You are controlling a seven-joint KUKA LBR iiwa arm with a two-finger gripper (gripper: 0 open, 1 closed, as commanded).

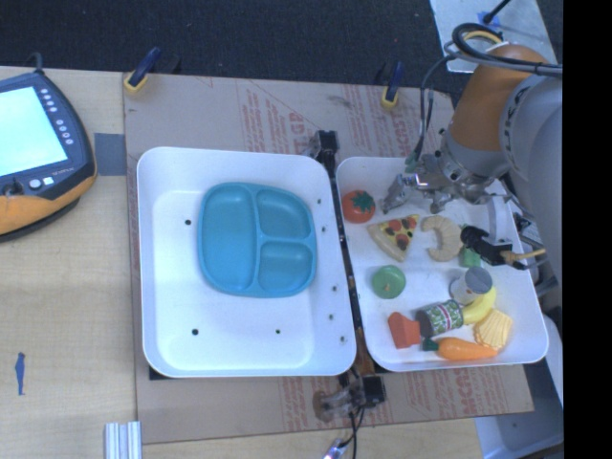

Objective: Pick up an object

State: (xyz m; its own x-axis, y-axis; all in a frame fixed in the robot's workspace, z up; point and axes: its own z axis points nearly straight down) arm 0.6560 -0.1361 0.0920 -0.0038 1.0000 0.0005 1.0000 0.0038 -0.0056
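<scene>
1. Arm [497,113]: grey with an orange band, reaching in from the right over the far end of the right bin [375,344].
2. Gripper [418,192]: hanging low above the bin's far edge, its two fingers [396,197] spread apart with nothing between them.
3. Right bin contents: tomato [359,206] at the far left, just beside the fingers; pizza slice [397,236] and croissant [442,238] near the middle; green apple [388,281]; small can [440,317]; carrot [463,350] along the near wall; banana [481,306] touching the can.
4. Left bin [172,333]: holds a blue divided plate [256,239], lying flat.
5. Desk [67,333]: a tablet in an orange case [38,161] sits at the far left, well apart from the bins.
</scene>
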